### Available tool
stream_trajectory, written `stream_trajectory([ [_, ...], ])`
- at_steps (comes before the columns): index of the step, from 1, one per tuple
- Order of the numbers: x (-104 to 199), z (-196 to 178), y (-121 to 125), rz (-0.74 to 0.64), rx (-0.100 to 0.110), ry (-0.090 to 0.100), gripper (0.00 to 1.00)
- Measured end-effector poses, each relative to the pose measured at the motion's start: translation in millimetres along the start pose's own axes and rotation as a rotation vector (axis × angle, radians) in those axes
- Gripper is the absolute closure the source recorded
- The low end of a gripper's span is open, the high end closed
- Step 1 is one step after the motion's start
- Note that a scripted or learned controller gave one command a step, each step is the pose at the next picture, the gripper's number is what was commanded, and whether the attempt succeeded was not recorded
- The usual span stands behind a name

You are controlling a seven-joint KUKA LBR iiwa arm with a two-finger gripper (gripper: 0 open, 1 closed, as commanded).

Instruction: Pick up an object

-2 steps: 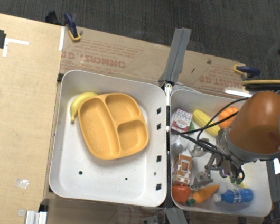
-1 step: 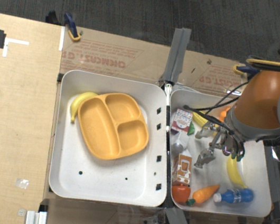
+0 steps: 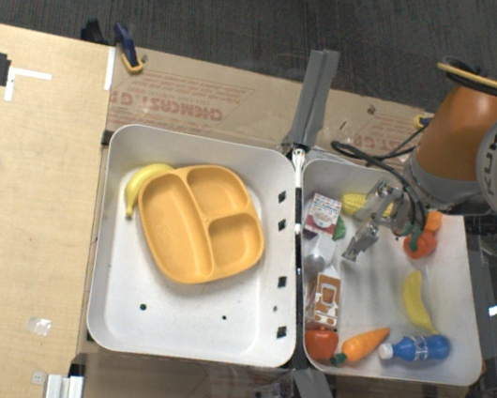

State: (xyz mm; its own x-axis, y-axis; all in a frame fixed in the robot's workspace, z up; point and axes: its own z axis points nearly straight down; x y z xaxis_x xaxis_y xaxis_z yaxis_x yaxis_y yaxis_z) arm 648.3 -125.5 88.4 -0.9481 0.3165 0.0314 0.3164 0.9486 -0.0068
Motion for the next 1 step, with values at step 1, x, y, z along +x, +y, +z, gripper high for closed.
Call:
stream_trajectory([
  [1, -16.7, -0.2, -62.3, -0.026, -0.001, -0.010, 0.00],
])
